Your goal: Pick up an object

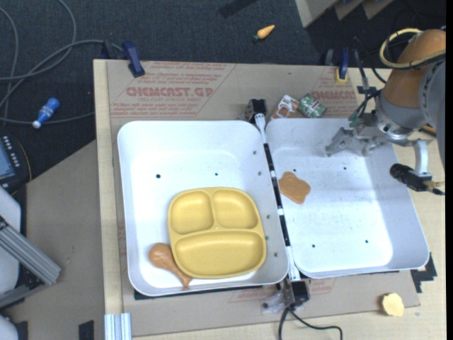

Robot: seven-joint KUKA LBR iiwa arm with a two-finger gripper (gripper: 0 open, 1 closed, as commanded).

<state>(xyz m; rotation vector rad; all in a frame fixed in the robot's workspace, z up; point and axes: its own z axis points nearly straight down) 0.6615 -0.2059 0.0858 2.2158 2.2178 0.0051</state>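
A flat tan toast-like piece (294,188) lies in the right bin (354,253), close to its left wall. My gripper (350,145) hovers over the far part of that bin, up and to the right of the toast and well apart from it. It is open, with nothing between its fingers. In the left bin (141,161) sits a yellow divided plate (216,231), and a tan drumstick (167,260) lies against the plate's lower left edge.
Behind the bins lie a green crumpled packet (311,106) and a white-orange wrapper (285,107). A yellow lump (391,304) rests on the bench at the front right. The grey arm (407,112) crosses the right bin's far right corner.
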